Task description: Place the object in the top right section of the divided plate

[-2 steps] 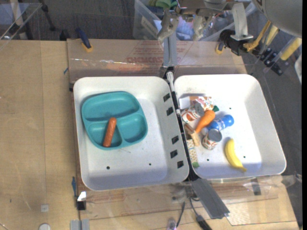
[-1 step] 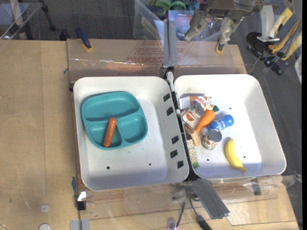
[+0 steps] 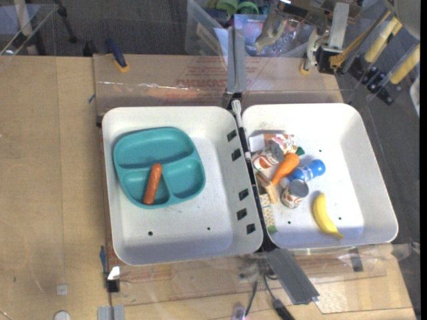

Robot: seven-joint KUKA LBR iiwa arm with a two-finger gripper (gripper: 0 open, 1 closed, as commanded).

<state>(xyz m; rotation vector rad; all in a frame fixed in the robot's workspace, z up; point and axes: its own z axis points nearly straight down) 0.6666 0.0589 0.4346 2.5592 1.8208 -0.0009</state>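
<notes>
A teal plastic divided plate (image 3: 133, 149) lies flat in the left white bin, in its upper left part. An orange-brown sausage-shaped object (image 3: 153, 183) lies in the plate, almost upright in the view, resting along the ridge between the two lower sections, slightly tilted.

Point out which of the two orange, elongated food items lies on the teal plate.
The orange-brown sausage, lying in the teal divided plate in the left bin; the orange toy carrot sits among clutter in the right bin.

banana (image 3: 327, 215), carrot (image 3: 286, 167), blue can (image 3: 310, 171), perhaps cartons (image 3: 275, 145)
</notes>
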